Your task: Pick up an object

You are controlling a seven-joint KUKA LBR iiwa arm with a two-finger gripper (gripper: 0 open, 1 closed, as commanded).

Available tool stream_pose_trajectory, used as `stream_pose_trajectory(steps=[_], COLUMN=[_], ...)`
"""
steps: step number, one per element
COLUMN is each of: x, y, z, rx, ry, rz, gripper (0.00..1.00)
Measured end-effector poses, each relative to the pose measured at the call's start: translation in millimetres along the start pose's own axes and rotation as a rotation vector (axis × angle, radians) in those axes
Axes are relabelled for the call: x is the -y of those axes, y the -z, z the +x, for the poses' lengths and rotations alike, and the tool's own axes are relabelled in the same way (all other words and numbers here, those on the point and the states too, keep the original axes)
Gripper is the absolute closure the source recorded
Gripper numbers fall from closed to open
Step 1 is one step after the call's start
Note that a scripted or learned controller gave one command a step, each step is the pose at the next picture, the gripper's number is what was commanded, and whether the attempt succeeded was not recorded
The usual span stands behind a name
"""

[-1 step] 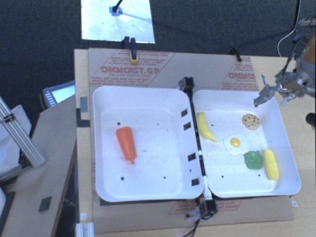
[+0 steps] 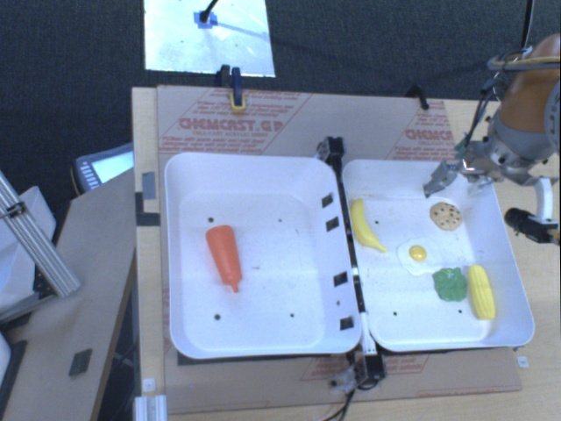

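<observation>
Nearest the camera was the front rim of the two white bins; the left bin (image 2: pixel 263 340) held just an orange carrot (image 2: pixel 224 254), lying roughly upright in view, near its middle-left. The right bin (image 2: pixel 508 323) had the rest: a yellow banana (image 2: pixel 365 227) by the divider, a fried egg (image 2: pixel 418 255) just beside it, a green leafy piece (image 2: pixel 450 284) touching or nearly touching a corn cob (image 2: pixel 481 291) at the front right, and a cookie (image 2: pixel 445 215) toward the back. The gripper (image 2: pixel 449 178) hung over the back edge of the right bin, near the cookie, above and to its left. Fingers looked spread, nothing between them. So the pick had not been made yet: no object was lifted, all lay flat in the bins. Left to do, by my read: descend, close on something (cookie was the closest candidate), lift.
</observation>
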State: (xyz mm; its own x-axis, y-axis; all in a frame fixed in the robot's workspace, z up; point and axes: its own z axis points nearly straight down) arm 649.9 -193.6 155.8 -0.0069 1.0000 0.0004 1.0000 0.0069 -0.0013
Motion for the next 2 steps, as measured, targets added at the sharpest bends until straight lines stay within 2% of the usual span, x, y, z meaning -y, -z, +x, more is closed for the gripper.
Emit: stream_pose_trajectory(steps=[1, 2], x=[-1, -21], y=[17, 150], z=[-1, -14], rx=[0.003, 0.007], ry=[0.002, 0.0], rz=[-0.008, -0.02], gripper=[1.0, 1.0])
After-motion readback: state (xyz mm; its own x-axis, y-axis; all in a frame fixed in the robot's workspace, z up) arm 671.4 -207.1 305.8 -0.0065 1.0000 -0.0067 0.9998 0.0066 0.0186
